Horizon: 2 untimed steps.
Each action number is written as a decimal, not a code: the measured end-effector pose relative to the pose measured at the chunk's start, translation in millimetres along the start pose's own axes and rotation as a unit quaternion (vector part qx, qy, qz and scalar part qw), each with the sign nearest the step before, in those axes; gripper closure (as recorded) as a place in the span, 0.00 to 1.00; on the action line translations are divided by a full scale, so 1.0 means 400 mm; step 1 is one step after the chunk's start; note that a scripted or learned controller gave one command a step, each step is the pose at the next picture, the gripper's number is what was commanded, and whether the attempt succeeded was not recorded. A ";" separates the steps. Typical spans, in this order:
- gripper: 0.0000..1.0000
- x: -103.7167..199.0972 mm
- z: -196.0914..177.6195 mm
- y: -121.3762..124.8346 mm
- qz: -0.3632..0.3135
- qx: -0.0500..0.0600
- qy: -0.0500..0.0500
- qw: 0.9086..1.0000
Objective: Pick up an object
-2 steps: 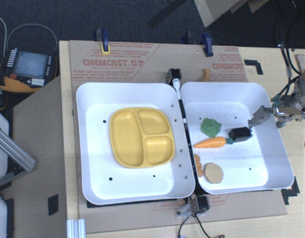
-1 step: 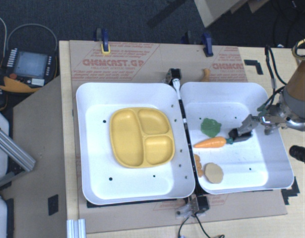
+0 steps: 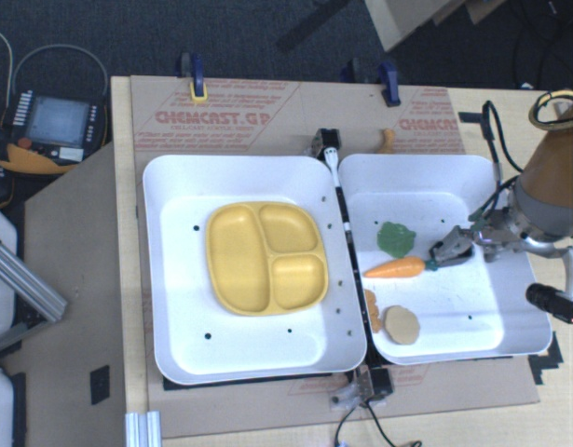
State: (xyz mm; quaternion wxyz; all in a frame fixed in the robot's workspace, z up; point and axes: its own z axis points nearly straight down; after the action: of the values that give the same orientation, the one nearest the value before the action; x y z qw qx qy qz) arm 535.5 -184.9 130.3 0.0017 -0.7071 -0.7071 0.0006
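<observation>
Cardboard-topped worktop [image 3: 267, 110], two white bins: yellow divided plate [image 3: 266, 256] in left; carrot [image 3: 394, 269], green piece [image 3: 395, 238] in right. Claw [image 3: 446, 250] just beside carrot's leafy end, spread impossible to tell.

Grey arm [image 3: 547, 203], orange band (above wrist), dark metal claw [image 3: 446, 249]

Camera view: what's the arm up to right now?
The arm reaches in from the right, its gripper low in the right bin, beside the green end of the toy carrot. Nothing is lifted yet. A green leafy piece lies just above the carrot and a tan round piece nearer the front. In the left bin sits a yellow divided plate, untouched.
</observation>
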 end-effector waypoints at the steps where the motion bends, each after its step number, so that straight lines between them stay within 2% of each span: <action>1: 0.00 -0.002 0.075 0.009 0.000 -0.007 -0.003 1.000; 2: 1.00 -0.002 0.052 0.010 0.000 -0.008 -0.003 1.000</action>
State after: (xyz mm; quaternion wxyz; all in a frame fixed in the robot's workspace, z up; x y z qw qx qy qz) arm 539.3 -185.8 109.5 -0.0057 -0.7072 -0.7069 -0.0031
